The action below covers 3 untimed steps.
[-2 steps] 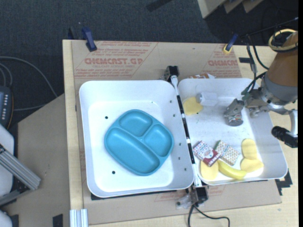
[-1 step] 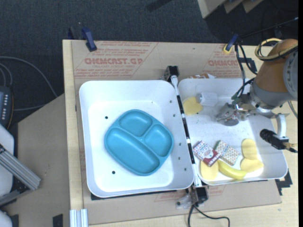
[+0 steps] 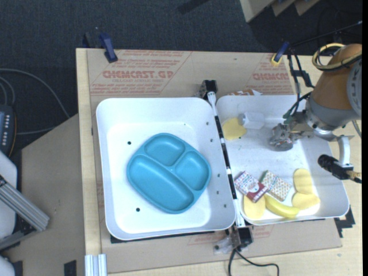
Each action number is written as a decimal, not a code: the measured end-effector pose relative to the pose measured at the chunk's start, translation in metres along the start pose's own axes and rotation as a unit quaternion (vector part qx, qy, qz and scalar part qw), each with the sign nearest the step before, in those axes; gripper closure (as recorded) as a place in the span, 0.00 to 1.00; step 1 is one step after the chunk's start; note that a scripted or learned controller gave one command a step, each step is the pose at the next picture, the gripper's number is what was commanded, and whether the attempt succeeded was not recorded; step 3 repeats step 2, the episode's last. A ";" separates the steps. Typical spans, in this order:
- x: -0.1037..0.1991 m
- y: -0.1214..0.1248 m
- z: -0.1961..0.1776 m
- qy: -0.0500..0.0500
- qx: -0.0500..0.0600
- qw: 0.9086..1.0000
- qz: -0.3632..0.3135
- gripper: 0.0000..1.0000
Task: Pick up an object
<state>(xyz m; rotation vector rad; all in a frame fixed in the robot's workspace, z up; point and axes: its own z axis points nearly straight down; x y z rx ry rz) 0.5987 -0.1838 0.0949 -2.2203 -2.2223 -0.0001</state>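
My gripper [image 3: 282, 137] is low over the back half of the right bin [image 3: 336, 171], with the grey arm and its orange band [image 3: 339, 76] coming in from the right. To its left lie a pale yellow round piece [image 3: 233, 129] and a small clear object [image 3: 251, 119]. At the front of that bin are two small patterned boxes [image 3: 247, 183] [image 3: 276, 185], a banana [image 3: 282, 209] and yellow fruit pieces [image 3: 303, 180] [image 3: 306, 200]. I see nothing held under the gripper.
The left bin [image 3: 115, 125] holds a blue divided plate [image 3: 167, 172]. A black divider rail [image 3: 221, 148] runs between the bins. Blue clamps [image 3: 107, 47] [image 3: 280, 53] grip the cardboard-covered bench at the back. A black part [image 3: 330, 164] sticks out by the right bin's edge.
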 end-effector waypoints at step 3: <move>0.165 0.041 -0.090 0.001 0.001 1.000 -0.001 1.00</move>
